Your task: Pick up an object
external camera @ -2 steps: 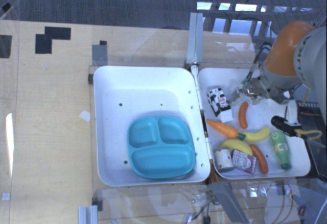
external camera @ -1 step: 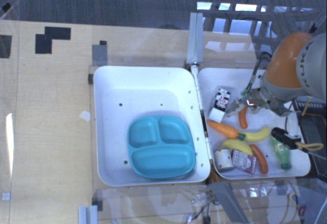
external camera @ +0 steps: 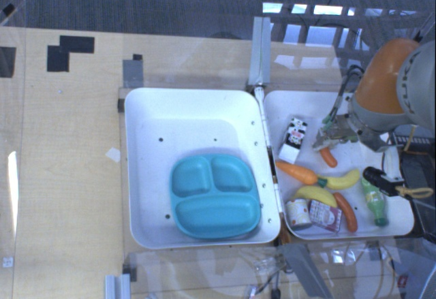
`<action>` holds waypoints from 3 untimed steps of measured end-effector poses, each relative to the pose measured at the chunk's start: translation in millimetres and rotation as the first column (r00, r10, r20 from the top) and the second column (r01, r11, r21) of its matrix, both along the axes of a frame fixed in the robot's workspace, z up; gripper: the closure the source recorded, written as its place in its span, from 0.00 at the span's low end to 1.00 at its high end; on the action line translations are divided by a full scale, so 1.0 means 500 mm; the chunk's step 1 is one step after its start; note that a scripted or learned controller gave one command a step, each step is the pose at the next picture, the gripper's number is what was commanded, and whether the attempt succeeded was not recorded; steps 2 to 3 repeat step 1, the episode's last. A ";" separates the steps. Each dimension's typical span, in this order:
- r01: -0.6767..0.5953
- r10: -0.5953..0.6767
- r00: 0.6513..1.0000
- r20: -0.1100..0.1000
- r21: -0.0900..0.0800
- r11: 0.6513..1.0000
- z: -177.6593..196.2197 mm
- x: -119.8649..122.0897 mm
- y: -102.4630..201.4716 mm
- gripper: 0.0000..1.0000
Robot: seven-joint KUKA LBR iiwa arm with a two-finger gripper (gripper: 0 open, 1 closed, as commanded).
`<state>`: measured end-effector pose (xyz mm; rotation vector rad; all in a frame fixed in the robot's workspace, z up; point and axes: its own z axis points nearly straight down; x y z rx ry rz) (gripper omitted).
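Pale wood forms the bench point(external camera: 68, 175), which carries two shallow white bins side by side. The left bin point(external camera: 146, 127) holds a blue divided plate point(external camera: 214, 197) lying flat toward its near side. The grey arm point(external camera: 409, 86) with its orange band reaches in from the right over the right bin point(external camera: 279, 110), and its gripper point(external camera: 334, 135) hangs low above the middle of that bin, directly over a small orange-red piece point(external camera: 329, 156) that lies just beneath it; the two look close to touching, though whether the fingers are spread or pressed together cannot be told from this slant, and nothing can be seen pinched between them. The remaining objects sit nearer the front of the right bin: a carrot point(external camera: 297, 172) lying at a slant by the left wall, two yellow bananas point(external camera: 344, 180) just beside it, a red sausage-shaped piece point(external camera: 346, 212) near the front rim, a green bottle point(external camera: 374, 201) at the right, a pink packet point(external camera: 325, 215) and a small can point(external camera: 298, 213) next to each other at the front, and a black-and-white carton point(external camera: 293, 136) farther back on the left, apart from the rest.
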<state>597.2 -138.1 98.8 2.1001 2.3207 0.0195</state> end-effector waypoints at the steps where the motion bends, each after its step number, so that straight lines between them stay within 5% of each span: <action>1: 0.081 -0.081 0.997 -0.013 -0.001 0.997 0.198 -0.071 0.123 1.00; 3: 0.081 -0.081 0.997 -0.013 -0.001 0.997 0.198 -0.071 0.123 1.00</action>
